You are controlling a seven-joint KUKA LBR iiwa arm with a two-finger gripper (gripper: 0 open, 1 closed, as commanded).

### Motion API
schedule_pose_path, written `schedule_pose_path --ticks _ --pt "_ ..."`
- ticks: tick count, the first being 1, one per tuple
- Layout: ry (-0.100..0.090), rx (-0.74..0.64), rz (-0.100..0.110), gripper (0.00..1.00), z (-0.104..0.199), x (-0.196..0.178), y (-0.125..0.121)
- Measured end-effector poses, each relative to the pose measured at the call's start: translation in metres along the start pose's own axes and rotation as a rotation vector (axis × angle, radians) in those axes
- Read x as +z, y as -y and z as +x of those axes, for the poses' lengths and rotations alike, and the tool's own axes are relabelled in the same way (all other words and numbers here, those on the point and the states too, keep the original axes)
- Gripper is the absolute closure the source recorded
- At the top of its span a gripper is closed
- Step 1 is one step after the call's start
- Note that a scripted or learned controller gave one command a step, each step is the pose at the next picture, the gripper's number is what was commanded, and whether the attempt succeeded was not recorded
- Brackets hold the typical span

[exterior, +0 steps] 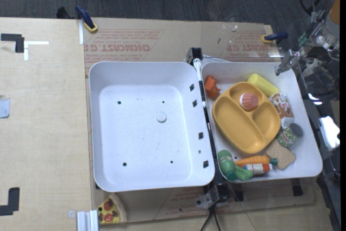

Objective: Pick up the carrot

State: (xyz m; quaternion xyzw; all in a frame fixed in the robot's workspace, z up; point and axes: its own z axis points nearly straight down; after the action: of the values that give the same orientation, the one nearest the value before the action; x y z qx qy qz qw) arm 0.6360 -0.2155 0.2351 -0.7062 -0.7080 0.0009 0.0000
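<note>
The carrot (pixel 253 160) is a small orange stick lying flat near the front edge of the right bin (pixel 308 165). It rests between a green item (pixel 227 165) and a slice of bread (pixel 281 155), with a red and white item (pixel 260 169) touching its front side. My gripper (pixel 285 64) hangs over the bin's far right corner, well behind the carrot. The arm (pixel 324 35) leads off to the right.
A yellow divided plate (pixel 244 127) fills the middle of the right bin and holds a pink and white piece (pixel 249 100). Around it lie a yellow block (pixel 262 84), an orange-red piece (pixel 211 85), a printed packet (pixel 282 106) and a green can (pixel 290 136). The left bin (pixel 102 116) stands beside it.
</note>
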Motion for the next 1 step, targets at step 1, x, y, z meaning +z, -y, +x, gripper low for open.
schedule_pose_path --ticks 1 --pt "0.01 -0.002 -0.02 0.0 0.0068 0.1133 0.0465"
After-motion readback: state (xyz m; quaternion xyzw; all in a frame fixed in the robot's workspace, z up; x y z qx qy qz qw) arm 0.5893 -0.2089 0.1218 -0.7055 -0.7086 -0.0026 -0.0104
